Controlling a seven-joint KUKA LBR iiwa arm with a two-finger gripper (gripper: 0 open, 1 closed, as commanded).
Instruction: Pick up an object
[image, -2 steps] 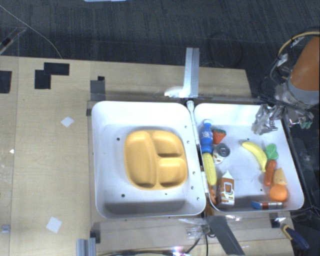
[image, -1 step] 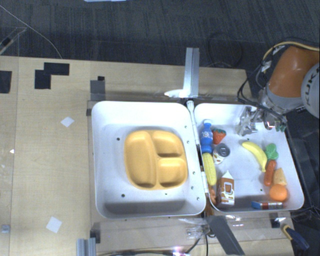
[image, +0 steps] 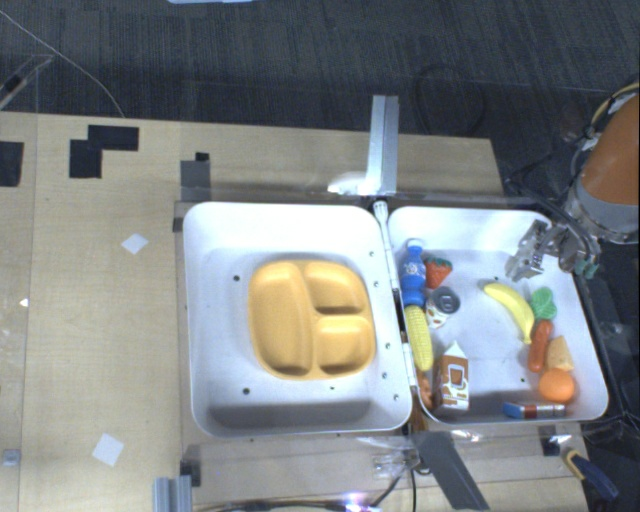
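Silver two-finger gripper (image: 527, 258): hung over the right shallow white bin (image: 470, 222) (upper right), just above the curved yellow plastic banana (image: 512, 307); fingers slightly parted, holding nothing.

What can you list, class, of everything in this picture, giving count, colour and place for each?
Left bin: one, white, bench left.
Right bin: one, white, beside it.
Divided tray: one, yellow, middle of left bin.
Bottle: one, blue, right bin's left wall.
Corn cob: one, yellow, below the bottle.
Carton: one, brown and white, right bin's front.
Banana: one, yellow, right bin's middle.
Carrot: one, orange, right of the banana.
Orange: one, orange, front right corner.
Gripper: one, grey, above right bin's back right.
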